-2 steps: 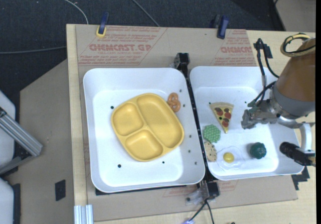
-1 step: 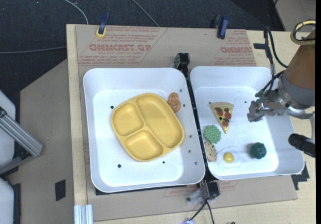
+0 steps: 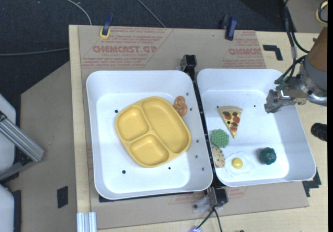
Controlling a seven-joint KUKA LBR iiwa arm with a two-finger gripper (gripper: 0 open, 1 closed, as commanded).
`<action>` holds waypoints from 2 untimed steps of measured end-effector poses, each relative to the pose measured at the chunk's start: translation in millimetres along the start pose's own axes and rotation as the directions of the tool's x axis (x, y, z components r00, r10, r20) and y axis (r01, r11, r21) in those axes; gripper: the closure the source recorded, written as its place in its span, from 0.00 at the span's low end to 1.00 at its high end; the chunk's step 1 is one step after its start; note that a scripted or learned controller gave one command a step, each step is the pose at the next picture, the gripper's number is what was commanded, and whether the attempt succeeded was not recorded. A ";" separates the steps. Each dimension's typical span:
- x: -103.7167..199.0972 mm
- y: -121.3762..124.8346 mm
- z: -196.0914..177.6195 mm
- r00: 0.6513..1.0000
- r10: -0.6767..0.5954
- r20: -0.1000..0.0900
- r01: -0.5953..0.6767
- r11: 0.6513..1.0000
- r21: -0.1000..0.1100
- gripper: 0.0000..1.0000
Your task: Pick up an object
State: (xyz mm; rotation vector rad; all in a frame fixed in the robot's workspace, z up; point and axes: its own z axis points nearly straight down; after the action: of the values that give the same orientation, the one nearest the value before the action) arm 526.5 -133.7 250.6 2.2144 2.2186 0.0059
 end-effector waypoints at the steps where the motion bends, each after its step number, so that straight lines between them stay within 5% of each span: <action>1: 41.0 23.3 -4.2 1.000 -0.003 -0.002 0.003 1.000 0.003 1.00; 2: 90.5 47.3 12.4 1.000 -0.003 -0.002 0.003 1.000 0.005 1.00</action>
State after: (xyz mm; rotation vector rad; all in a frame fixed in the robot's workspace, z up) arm 573.7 -43.2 238.3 2.2140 2.2254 0.0025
